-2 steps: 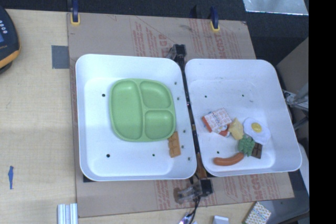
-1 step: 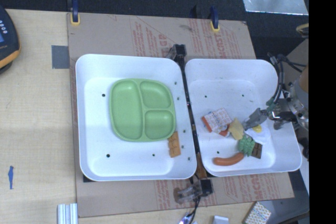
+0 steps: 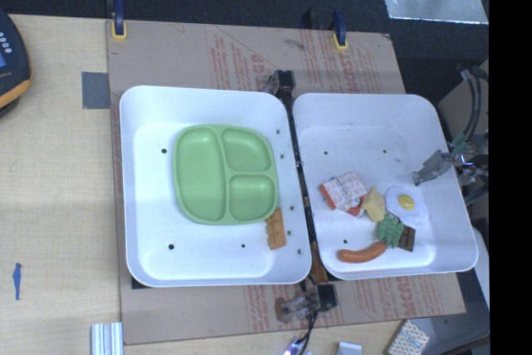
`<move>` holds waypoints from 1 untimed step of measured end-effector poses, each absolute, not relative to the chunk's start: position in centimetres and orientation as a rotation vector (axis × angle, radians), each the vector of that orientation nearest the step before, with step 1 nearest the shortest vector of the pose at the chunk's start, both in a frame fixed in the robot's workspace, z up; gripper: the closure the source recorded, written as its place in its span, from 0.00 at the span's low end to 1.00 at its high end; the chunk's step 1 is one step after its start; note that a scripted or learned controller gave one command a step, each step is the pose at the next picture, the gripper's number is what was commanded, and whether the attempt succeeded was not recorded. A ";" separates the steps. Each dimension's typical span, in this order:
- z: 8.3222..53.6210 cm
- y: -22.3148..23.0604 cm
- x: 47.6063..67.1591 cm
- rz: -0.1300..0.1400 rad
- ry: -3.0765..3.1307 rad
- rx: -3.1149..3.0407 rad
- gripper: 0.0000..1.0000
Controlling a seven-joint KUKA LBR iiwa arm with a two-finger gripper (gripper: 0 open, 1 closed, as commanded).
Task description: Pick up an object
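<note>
Looking down on the desk [image 3: 58, 179], you see two white bins side by side on a brown cardboard sheet [image 3: 249, 62]. The left bin [image 3: 145, 253] holds a green divided plate [image 3: 224, 174] near its centre, and a small brown waffle-like piece [image 3: 275, 230] lies at about 5 o'clock from the plate, just beside its rim. The right bin [image 3: 366, 116] carries a cluster of toy food in its lower half: a red-and-white packet [image 3: 342, 191], a yellow piece [image 3: 375, 204] touching it at 4 o'clock, a fried egg [image 3: 406, 203] further towards 3 o'clock, a green leafy piece [image 3: 389, 229] with a dark brown block [image 3: 406, 239] just beside it, and a sausage [image 3: 362, 253] lying at 6 o'clock of the group. Your gripper [image 3: 434, 166] sits at the right bin's 3 o'clock edge, near the egg at roughly its 1 o'clock but apart from it. You cannot tell whether its fingers are open or closed; nothing shows between them. Blue clamps [image 3: 119, 15] pin the cardboard at 12 o'clock.
</note>
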State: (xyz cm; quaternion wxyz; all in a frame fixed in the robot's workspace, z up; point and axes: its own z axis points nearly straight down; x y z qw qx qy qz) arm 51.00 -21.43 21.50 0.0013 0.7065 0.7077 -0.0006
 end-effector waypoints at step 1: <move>26.2 -20.1 53.0 0.001 2.226 2.213 0.00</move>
